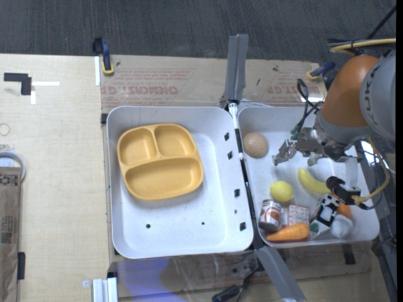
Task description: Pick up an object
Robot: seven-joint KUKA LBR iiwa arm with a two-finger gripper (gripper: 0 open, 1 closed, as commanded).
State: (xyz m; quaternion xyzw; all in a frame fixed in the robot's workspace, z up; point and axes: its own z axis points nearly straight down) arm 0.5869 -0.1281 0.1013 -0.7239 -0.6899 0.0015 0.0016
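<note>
While my tool (284, 152) hangs over the right bin (371, 231), I can't tell if it's spread or pressed together; nothing shows in it. Stuff to pick sits in that bin: brown ball (255, 145) near the top left, lemon (281, 191) in the middle, banana (313, 182) just beside it, w/ a can (270, 214) and carrot (289, 233) at the bottom. Lemon looks best to me: prob. light, firm, not breakable, but round & smooth so it may slip. I'd pinch it across its fat middle. Banana's softer, could bruise. Left bin (176, 244) has a yellow plate (161, 161).
</note>
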